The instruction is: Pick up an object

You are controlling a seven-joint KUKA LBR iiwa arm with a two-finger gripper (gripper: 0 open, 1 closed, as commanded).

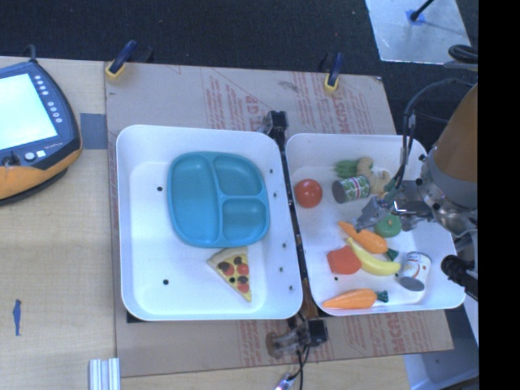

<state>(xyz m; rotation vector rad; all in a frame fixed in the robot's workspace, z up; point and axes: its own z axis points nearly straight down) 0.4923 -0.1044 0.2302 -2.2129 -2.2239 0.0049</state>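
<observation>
Two white bins sat side by side on a cardboard sheet (244, 96) clamped to the bench. The left bin (138, 242) held a blue divided plate (218, 198) toward its far side and a toy pizza slice (231, 271) just in front of the plate, apart from it.

The right bin (313, 149) held the clutter of toy food. A red tomato (308, 192) lay near its left wall. A small can (352, 188) lay on its side to the right of the tomato, with a green leafy piece (348, 168) and a pale lumpy piece (365, 166) just beyond it. Lower down, a carrot (366, 238) lay at a slant, a red block (344, 261) sat below it, and a banana (375, 261) curved beside the block, touching or nearly touching the carrot. A second carrot (351, 300) lay along the near wall. A second can (414, 269) lay tipped at the near right corner.

The arm (457, 149) reached in from the right, and the gripper (382, 211) hung low over the middle of the right bin, just beyond the first carrot. A round green thing (387, 224) sat right at the fingertips, but whether it was between them could not be told, nor whether the fingers were apart or together.

A tablet in an orange case (32, 132) lay on the bench at the far left.
</observation>
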